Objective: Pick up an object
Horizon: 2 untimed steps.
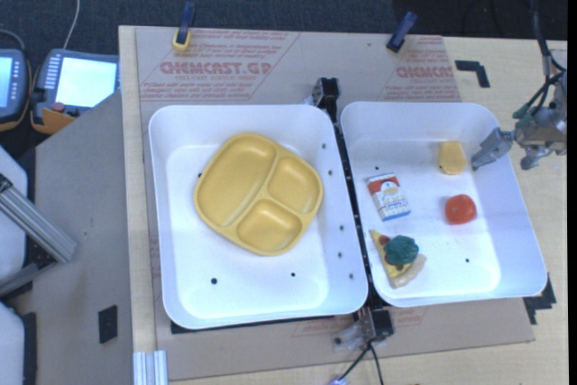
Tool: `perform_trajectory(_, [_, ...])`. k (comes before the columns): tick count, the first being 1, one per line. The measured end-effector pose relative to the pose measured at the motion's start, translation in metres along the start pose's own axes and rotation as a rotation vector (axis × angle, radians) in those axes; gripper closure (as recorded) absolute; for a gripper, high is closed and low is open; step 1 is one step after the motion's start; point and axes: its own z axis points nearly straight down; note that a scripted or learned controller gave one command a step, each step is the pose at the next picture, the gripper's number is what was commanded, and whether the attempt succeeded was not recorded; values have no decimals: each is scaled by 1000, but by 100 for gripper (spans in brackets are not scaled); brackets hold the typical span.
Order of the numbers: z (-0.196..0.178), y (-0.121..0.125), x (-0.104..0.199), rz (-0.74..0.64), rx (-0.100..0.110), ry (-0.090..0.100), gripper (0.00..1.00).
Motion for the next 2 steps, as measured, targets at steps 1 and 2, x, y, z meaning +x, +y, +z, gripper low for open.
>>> perform_trajectory(1, [-7,3,1,-4,-13,-3,0])
perform_trajectory(2, [53,0,-7,-3,-6,-1,0])
